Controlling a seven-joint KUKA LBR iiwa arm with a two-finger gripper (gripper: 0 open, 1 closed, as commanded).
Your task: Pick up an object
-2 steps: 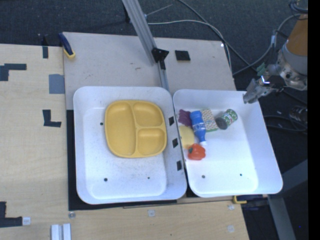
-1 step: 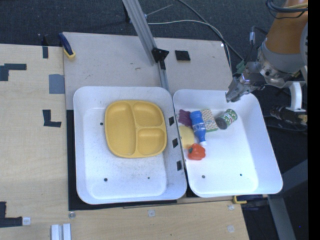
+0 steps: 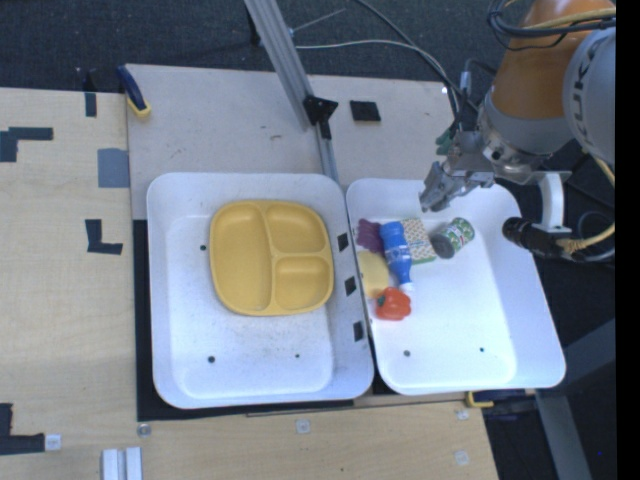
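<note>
pincer point(image 3: 436, 200) hangs over the back of the right bin point(image 3: 500, 363), tip low; whether its two tips are spread or pressed together i cannot tell, the end is small and dark against the white. nothing shows between them.

candidate things, placed from the pincer: can point(image 3: 453, 237) just below and a touch right, lying on its side. blue bottle point(image 3: 396, 249) below and left, lying lengthwise. purple piece point(image 3: 369, 233) further left, against the bin's left wall. yellow piece point(image 3: 374, 275) beyond the bottle, partly under it. red piece point(image 3: 393, 304) furthest, well below and left. a pale patterned thing sits between bottle and can, possibly a wrapper or a sponge; view too coarse to say.

yellow tray point(image 3: 271, 256) lies in the left bin point(image 3: 180, 368), well to the left, apart from the cluster.

risks, as judgement:
- can is round and on its side; a descent off its middle would likely roll it away.
- bottle, patterned thing and can lie close together; a tip could land on a neighbour and shove the pile rather than straddle one item.
- purple piece sits so near the wall that a tip may strike the rim.
- pincer is near the back wall; little room to shift that way.

hard to make out: wrist housing covers the pincer's base; the yellow piece's outline is half covered.
</note>
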